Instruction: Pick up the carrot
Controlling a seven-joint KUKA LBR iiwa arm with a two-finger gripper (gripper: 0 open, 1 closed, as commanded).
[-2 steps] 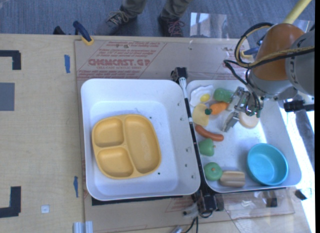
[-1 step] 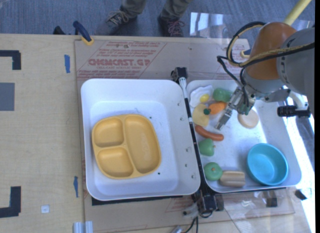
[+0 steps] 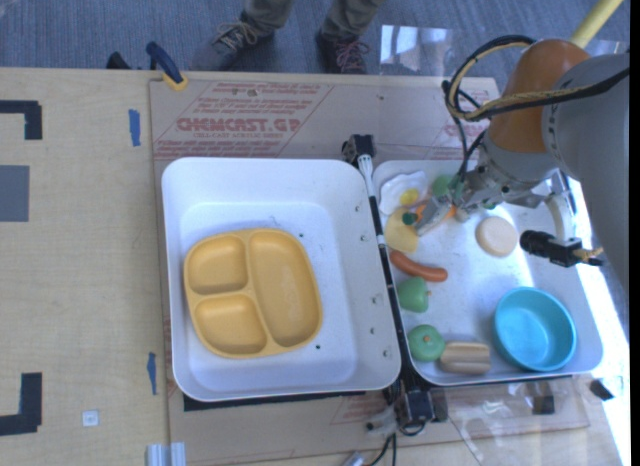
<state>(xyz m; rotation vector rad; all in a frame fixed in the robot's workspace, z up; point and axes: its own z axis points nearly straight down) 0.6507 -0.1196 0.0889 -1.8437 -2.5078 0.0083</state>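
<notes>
The arm's wrist hangs over the far end of the right-hand bin [image 3: 588, 299], and the fingers [image 3: 468, 191] are down among the toy food there. The wrist and cables cover them, so I cannot tell whether they are open or closed, and nothing can be seen held between them.

The carrot [image 3: 436, 213] lies just beside the fingers, on the side away from the arm and slightly nearer the camera. It is close enough that it may be touching them, though the view does not settle that. Its long axis seems to run at a slant, with the leafy green end up beside the fingers and the orange tip pointing away toward the divider between the bins. The next move is probably a short shift toward the divider, with the grip set across that slant.

A red-orange sausage [image 3: 420, 267] lies farther from the fingers on the same side. It is also long and similar in colour, so it could be mistaken for the carrot.

By count:
- two white bins, the left-hand bin [image 3: 200, 354] holding one yellow tray [image 3: 252, 291] with three compartments
- one carrot and one sausage
- two green pieces: one pepper [image 3: 413, 295] and one apple [image 3: 425, 341]
- one bread roll [image 3: 465, 357]
- one blue bowl [image 3: 535, 329]
- one pale round piece [image 3: 497, 236]
- a yellow cluster [image 3: 402, 222] beyond the carrot, whose number I cannot make out
</notes>
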